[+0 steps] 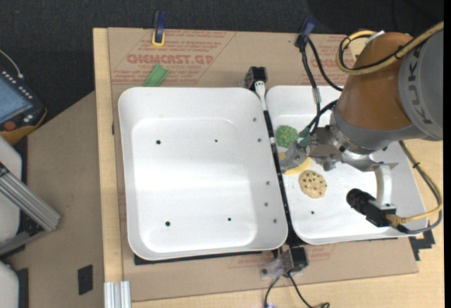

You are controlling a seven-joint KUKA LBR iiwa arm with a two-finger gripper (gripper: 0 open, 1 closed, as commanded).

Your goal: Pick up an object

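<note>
Step in hand, my read: the reach/descend onto a target, grasp not confirmed. The gripper [295,158] sits low in the right bin [338,222], centre-right of the frame, close to that bin's left wall. The arm [377,91] comes in from the right edge.

Candidate things, all in the right bin:
- green lumpy piece [286,135], just above the gripper tip, close to it
- yellow piece [287,156], right at the tip and partly hidden by it
- round speckled cookie [313,184], just below the tip, apart from it

The yellow piece looks like the likeliest target, going by position. I can't tell whether the claw is clenched or released; the wrist blocks the view and the tip is too small. I see nothing clearly gripped, so I won't call a hold.

The left bin [190,173], centre-left of the frame, has no loose things in it.

Next move, as I judge it: close on the yellow piece if it is centred, then lift straight up. The bin wall is near on the left, so there is little room for sideways correction. The green piece could get nudged.
</note>
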